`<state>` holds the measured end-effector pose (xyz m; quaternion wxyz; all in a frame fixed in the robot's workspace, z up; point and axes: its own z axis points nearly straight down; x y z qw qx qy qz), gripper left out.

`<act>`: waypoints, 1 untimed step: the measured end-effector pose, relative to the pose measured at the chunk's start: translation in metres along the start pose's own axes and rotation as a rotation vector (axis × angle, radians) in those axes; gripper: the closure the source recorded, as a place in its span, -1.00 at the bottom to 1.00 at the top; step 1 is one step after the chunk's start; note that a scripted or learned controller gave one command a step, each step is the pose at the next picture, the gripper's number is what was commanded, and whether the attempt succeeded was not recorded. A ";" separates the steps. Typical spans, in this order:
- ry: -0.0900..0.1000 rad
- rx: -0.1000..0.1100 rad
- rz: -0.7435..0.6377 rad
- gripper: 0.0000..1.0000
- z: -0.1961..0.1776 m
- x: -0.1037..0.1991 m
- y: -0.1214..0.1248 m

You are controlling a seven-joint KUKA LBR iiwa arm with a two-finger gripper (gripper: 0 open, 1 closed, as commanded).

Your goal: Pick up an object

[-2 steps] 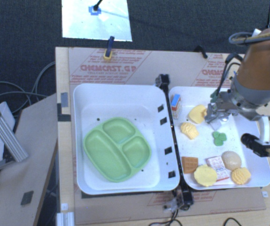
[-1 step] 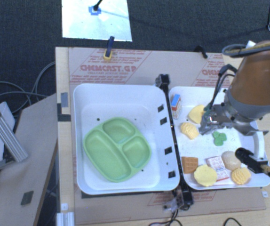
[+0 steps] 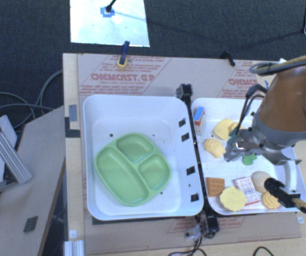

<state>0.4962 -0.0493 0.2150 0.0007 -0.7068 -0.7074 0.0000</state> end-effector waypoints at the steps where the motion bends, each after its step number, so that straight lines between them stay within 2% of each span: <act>1: -0.001 -0.004 -0.003 1.00 -0.001 -0.001 0.011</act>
